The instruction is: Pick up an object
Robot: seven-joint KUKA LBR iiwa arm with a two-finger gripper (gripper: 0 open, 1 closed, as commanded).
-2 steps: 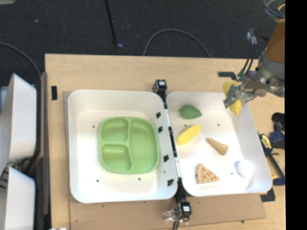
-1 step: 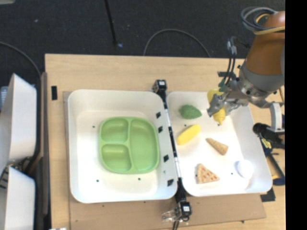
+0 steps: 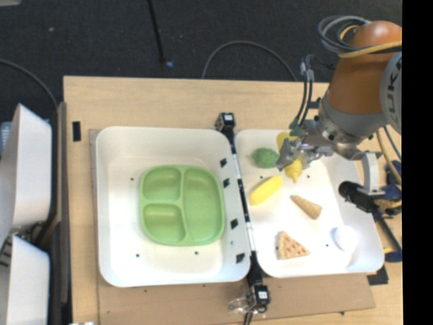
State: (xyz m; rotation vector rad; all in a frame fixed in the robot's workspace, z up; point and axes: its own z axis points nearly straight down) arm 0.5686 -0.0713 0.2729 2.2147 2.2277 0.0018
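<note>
**Gripper down among the toy food, nothing clearly picked yet**

The gripper [image 3: 298, 156] sits low over the upper left part of the right bin [image 3: 379, 259], at the centre right of the frame, with the grey and orange arm [image 3: 358, 73] reaching in from the upper right. Just below and beside its tip is a small yellow piece [image 3: 293, 171], and another small yellow object [image 3: 283, 139] shows just to its upper left. A green rounded object [image 3: 265, 158] lies just left of the gripper. Whether the gripper is closed on the small yellow piece or merely hanging over it, I cannot tell; the tip is dark and cluttered, and its opening cannot be read.

Elsewhere in the right bin, a yellow corn-like piece [image 3: 266, 189] lies near the bin's left wall, below the green object. A tan cone-shaped wedge [image 3: 306, 206] sits in the middle, a pizza slice [image 3: 291, 246] lies toward the lower edge, and a small white round object [image 3: 344, 237] rests at the lower right. The left bin [image 3: 111, 263] holds a green divided plate [image 3: 182, 204].

As a judgement, the task looks to be at the reach or grasp stage: the arm is in place over a candidate, but no object is seen lifted clear of the bin floor. A secure grip and the lift are left to do.
</note>
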